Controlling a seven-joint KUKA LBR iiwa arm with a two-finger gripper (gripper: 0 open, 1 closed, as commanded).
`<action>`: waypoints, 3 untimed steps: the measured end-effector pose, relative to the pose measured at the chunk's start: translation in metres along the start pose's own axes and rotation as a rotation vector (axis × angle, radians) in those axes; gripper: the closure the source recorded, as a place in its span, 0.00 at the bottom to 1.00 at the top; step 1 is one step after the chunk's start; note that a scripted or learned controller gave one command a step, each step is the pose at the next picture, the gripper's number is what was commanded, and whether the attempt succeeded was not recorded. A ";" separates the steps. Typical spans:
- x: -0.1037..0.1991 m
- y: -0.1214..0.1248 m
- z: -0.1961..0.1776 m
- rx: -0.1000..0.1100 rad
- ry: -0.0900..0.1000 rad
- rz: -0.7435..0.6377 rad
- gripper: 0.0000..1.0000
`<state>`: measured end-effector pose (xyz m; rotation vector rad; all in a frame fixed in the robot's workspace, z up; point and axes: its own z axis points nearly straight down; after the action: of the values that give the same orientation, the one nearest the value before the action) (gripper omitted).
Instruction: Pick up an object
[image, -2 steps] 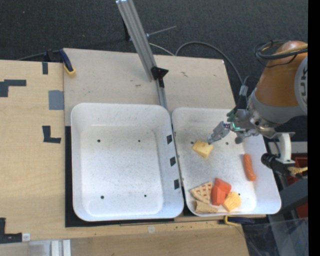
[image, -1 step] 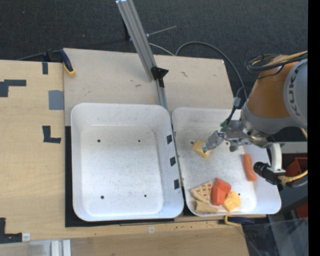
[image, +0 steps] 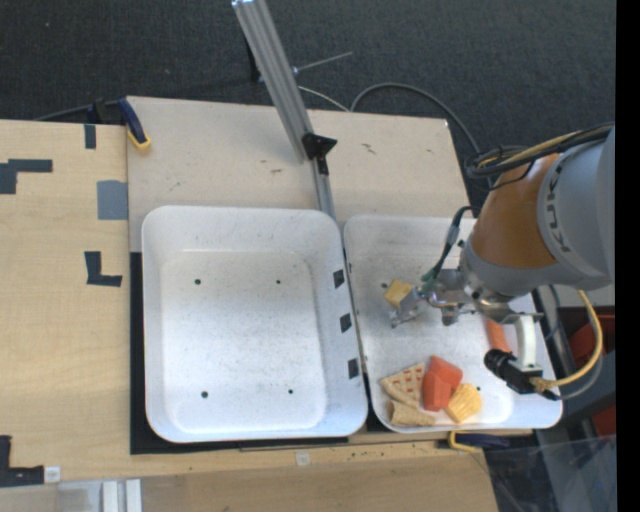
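Observation:
My gripper (image: 425, 312) hangs low over the middle of the right bin (image: 372, 250), open, with nothing between its fingers. A small tan block (image: 398, 292) lies just up and left of the left finger, close to it but apart. At the bin's near edge sits a cluster: a waffle-patterned tan piece (image: 404, 381), an orange-red block (image: 441, 383), a yellow piece (image: 463, 403) and a flat tan piece (image: 410, 414). An orange object (image: 497, 335) shows partly behind the wrist on the right.
The left bin (image: 160, 300) lies beside the right one, parted by a shared rim (image: 345, 320). A slanted metal pole (image: 285, 85) rises from behind the bins. The arm's grey and orange body (image: 530, 220) covers the right bin's far right corner.

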<state>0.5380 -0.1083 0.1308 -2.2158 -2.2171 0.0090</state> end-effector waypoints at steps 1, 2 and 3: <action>0.000 0.000 0.043 -0.008 -0.002 0.000 0.00; 0.001 0.000 0.032 -0.008 -0.001 -0.002 1.00; 0.001 0.004 -0.031 -0.014 -0.002 -0.001 1.00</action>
<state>0.5425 -0.1074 0.1618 -2.2223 -2.2261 -0.0043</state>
